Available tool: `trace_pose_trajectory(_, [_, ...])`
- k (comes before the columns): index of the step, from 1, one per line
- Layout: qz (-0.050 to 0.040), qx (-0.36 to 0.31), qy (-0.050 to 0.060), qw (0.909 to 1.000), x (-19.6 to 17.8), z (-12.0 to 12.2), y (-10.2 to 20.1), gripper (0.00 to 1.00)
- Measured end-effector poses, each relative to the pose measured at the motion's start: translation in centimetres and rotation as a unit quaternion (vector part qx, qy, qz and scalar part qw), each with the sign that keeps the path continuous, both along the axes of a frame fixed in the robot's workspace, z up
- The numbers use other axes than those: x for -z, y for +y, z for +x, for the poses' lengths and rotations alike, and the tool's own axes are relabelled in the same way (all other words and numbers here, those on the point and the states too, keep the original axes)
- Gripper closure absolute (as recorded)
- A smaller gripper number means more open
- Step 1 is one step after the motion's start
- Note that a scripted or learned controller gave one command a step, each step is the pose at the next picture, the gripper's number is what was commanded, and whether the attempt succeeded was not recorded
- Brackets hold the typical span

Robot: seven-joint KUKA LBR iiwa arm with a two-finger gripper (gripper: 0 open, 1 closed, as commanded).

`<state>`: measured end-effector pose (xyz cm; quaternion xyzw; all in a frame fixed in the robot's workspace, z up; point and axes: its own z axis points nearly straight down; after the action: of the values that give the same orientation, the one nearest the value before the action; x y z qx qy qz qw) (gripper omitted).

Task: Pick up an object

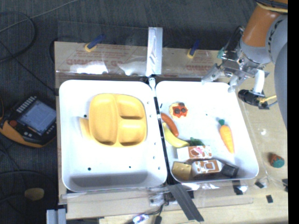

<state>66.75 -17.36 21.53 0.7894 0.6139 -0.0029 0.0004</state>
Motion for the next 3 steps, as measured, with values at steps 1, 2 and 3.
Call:
trace_pose_trajectory(1, [0.0021, -0.032, -0.001, 0.9995, 8.4, -9.7, -2.6, 0.00])
trace_pose_trajectory(2, [0.0046, -0.077, -0.003, 0.9970, 11.7, -10.4, -3.3, 0.00])
trace_pose_trajectory(3, [0.0047, -0.077, -0.002, 0.9971, 10.9, -10.5, -3.3, 1.00])
